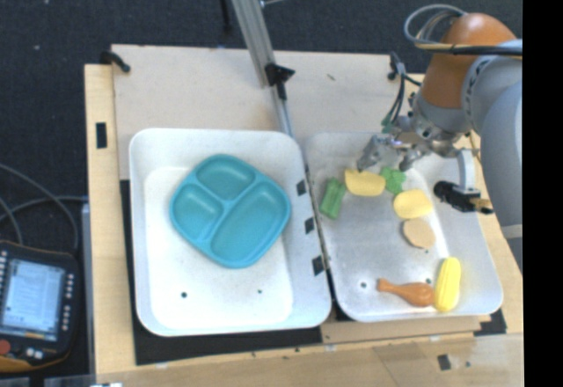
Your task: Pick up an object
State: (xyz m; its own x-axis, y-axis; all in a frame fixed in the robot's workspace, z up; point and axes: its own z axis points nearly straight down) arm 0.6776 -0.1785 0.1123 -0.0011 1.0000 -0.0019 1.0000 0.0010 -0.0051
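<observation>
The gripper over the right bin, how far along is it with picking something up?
Done: the gripper has reached the right white bin. In hand: it hovers just above the pale yellow oblong toy, nothing seen between its fingers. Left: grasping and lifting; the toy lies on the bin floor.

We note a grey arm (500,126) with an orange band (456,60), looped cables (428,25), and a dark metal gripper (384,156).

One fixed camera above the bench (202,77), slanted down over both white bins (158,288), arm (493,104) from the right.
</observation>
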